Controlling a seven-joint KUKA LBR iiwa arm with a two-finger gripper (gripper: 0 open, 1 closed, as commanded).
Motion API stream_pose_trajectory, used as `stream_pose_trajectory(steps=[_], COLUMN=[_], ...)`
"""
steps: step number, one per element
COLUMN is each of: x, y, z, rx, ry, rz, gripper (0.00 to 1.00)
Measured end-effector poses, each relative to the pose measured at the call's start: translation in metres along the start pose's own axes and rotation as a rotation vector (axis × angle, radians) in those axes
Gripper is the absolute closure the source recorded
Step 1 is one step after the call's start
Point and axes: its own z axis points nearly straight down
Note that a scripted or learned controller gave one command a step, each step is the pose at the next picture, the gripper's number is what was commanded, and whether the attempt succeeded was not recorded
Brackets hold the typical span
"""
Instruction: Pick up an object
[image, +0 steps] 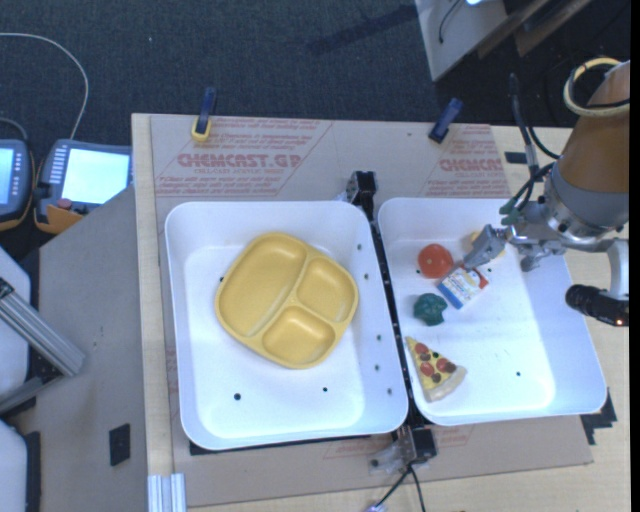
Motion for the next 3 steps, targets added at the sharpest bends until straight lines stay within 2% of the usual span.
stream_pose_trajectory(steps=[1, 3], x=[0.0, -0.014], y=[0.003, 0.002], z=[-0.007, 0.088], rx=[-0.014, -0.007], ry=[-0.002, 0.0], rz=[-0.003, -0.002], gripper=[0.0, 0.0])
